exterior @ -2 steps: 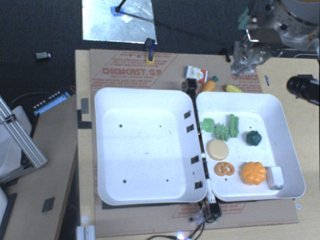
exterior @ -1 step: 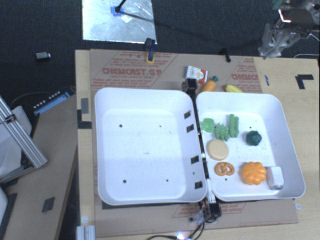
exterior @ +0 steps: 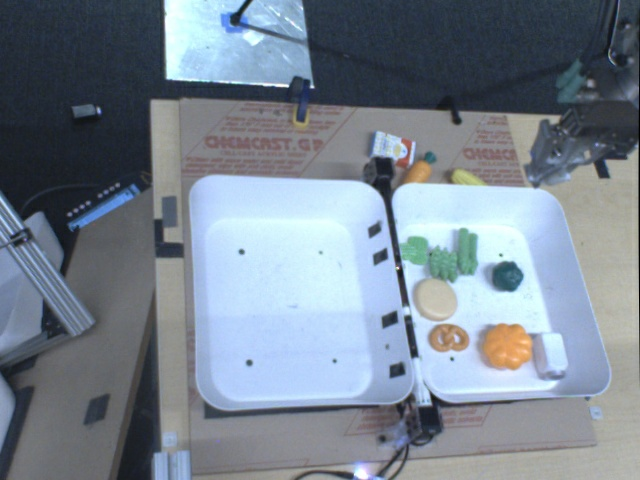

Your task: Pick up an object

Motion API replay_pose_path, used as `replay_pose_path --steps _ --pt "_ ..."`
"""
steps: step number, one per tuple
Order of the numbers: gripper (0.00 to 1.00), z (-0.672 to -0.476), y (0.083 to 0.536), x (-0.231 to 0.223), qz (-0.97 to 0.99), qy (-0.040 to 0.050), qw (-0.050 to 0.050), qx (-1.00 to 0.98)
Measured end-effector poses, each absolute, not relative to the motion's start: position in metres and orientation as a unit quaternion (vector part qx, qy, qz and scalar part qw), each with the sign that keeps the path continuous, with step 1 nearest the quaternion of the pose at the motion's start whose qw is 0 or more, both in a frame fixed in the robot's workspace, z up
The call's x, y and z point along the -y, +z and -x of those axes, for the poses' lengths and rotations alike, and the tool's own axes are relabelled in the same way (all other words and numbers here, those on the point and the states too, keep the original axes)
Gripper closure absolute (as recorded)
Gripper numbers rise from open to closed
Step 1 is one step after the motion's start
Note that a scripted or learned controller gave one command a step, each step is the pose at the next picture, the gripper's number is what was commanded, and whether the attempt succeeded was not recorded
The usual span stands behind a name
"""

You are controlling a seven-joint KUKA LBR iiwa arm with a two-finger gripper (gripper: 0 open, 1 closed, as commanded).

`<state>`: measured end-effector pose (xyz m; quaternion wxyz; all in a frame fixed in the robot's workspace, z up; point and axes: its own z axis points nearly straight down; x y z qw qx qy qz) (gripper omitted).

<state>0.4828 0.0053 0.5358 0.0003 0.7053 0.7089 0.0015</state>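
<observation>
Candidate objects are all lying loose in the right-hand bin [exterior: 575,268], none lifted: an orange pumpkin-shaped toy [exterior: 507,346] is sitting near that bin's front edge, with a white block [exterior: 551,354] just beside it toward the bin's outer wall and a pretzel-like piece [exterior: 449,339] on its other side toward the divider between bins. Further back in the same bin a pale round disc [exterior: 436,299] is resting, a cluster of green pieces [exterior: 443,256] is lying behind it, and a dark green lump [exterior: 507,276] is sitting apart, nearer the bin's middle. Everything is scattered flat on the floor with gaps between, probably so fingers can close around one piece. The gripper [exterior: 560,158] is hovering outside the bin's far outer corner, above the cardboard, carrying nothing visible; whether its jaws are spread or closed I cannot tell. The left-hand bin [exterior: 210,268] is lying alongside, hinged clips joining the two.
</observation>
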Motion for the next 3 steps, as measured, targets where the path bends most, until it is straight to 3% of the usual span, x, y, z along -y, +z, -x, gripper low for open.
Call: replay_pose_path --steps 1,2,3 --pt "1.00 -0.519 0.535 -0.022 -0.705 0.0012 0.001 -0.709" --pt "1.00 -0.485 0.535 -0.049 -0.705 0.0010 0.000 -0.709" --pt "1.00 -0.528 0.535 -0.058 -0.705 0.0012 0.001 -0.709"
